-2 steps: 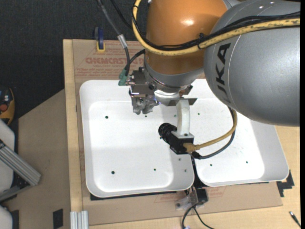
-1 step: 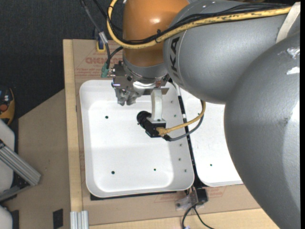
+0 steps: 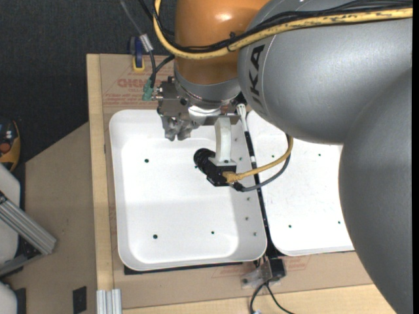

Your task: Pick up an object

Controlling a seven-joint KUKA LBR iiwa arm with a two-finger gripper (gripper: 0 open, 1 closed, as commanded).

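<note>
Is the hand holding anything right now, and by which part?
Cannot be told: the hand hangs over the far end of the left bin, its grasp too small and shadowed to read.

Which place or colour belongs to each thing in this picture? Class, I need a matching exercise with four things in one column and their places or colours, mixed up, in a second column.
Things:
1. left bin
2. band above the wrist
3. end effector
4. bench

Places and colours:
A. light brown
B. over the far part of the left bin
C. white
D. orange

Pairs: 1-C, 2-D, 3-B, 4-A
</note>
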